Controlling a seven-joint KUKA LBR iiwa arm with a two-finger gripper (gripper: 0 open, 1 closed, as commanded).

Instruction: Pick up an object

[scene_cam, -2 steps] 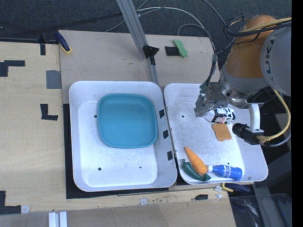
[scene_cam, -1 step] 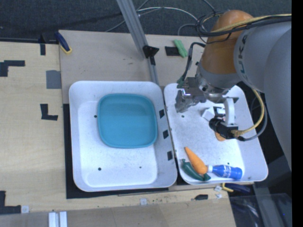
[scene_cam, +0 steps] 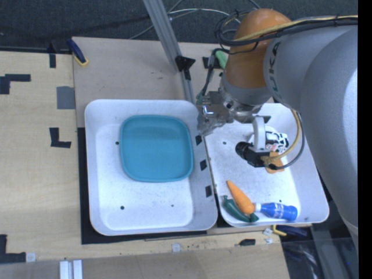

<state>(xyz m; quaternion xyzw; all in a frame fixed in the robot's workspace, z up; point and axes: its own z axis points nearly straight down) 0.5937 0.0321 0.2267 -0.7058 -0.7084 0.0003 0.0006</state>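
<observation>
Two white bins sit side by side on the desk. The fingers hang over the far left corner of the right bin, hard by the wall it shares with the left bin. Whether they are open or closed I cannot tell. An orange carrot lies in that same right bin near its front edge, well apart from the fingers, below and a little right of them. Its long axis slants upper-left to lower-right. I'd judge the arm must come forward and close across that axis.
</observation>
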